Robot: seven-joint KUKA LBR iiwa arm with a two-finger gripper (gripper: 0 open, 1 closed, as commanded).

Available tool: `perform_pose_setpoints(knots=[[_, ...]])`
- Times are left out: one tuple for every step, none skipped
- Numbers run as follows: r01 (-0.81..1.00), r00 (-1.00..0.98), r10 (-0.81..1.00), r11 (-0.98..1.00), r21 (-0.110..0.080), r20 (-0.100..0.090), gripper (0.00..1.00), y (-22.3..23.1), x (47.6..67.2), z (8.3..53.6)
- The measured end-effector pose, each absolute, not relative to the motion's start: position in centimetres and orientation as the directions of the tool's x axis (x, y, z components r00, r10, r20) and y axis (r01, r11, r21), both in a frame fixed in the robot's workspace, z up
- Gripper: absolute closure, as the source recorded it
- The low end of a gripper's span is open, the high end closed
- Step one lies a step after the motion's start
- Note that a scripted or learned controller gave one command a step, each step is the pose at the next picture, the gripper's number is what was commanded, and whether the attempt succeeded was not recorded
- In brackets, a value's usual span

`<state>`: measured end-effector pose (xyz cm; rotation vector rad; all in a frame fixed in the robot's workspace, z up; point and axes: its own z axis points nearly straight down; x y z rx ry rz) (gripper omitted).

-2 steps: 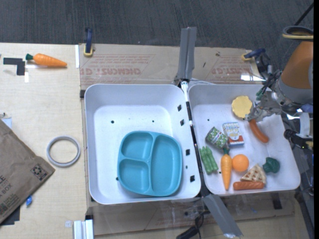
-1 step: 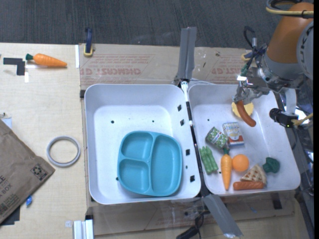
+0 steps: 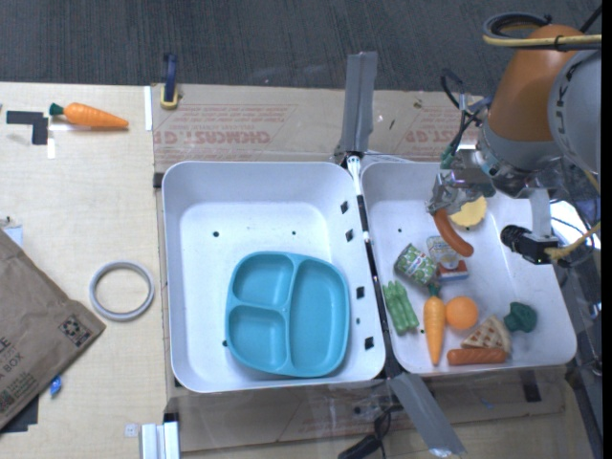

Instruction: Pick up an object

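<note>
The right bin (image 3: 545, 352) holds the toy foods. A pale yellow wedge (image 3: 469, 212) lies on the upper end of a red sausage (image 3: 455, 233). Below them are a green packet (image 3: 417, 264), a green pea pod (image 3: 401, 307), a carrot (image 3: 434, 328), an orange ball (image 3: 461, 313), a waffle slice (image 3: 490, 335), a second red sausage (image 3: 476, 357) and a dark green piece (image 3: 521, 317). My gripper (image 3: 452, 191) hangs low in the bin's upper part, right beside the yellow wedge and just above the sausage. The arm's wrist hides how the gripper meets the wedge.
The left bin (image 3: 191, 218) holds a blue divided plate (image 3: 287, 314). A grey divider (image 3: 360, 113) rises between the bins at the back. On the bench to the left lie another carrot (image 3: 91, 116), a tape ring (image 3: 121, 289) and a cardboard box (image 3: 33, 333).
</note>
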<state>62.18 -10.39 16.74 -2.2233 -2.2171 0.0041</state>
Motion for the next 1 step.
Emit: perform_pose_setpoints(knots=[[0.996, 0.091, 0.996, -0.091, 0.000, -0.002, 1.00, -5.93, 65.35, 19.17]])
